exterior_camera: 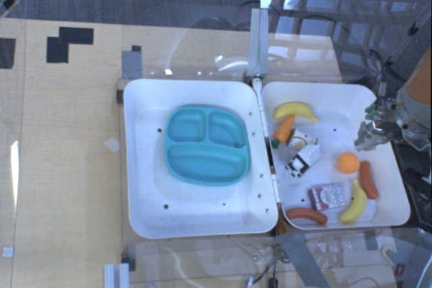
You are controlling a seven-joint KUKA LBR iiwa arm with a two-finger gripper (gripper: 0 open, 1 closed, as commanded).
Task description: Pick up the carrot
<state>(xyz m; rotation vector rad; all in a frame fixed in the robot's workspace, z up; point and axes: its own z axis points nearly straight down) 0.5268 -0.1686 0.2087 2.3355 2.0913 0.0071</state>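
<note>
The carrot (284,128) is a short orange stick lying in the right bin (337,101) near its left wall, just below a yellow banana (295,110). My gripper (370,134) hangs over the right side of that bin, well to the right of the carrot and above an orange ball (347,162). Nothing shows between its fingers.
The left bin (142,165) holds a blue divided plate (206,145). Also in the right bin: a small white carton (302,140), a black-and-white box (302,162), a red packet (328,196), two sausages (307,216) (368,179) and a second banana (355,202).
</note>
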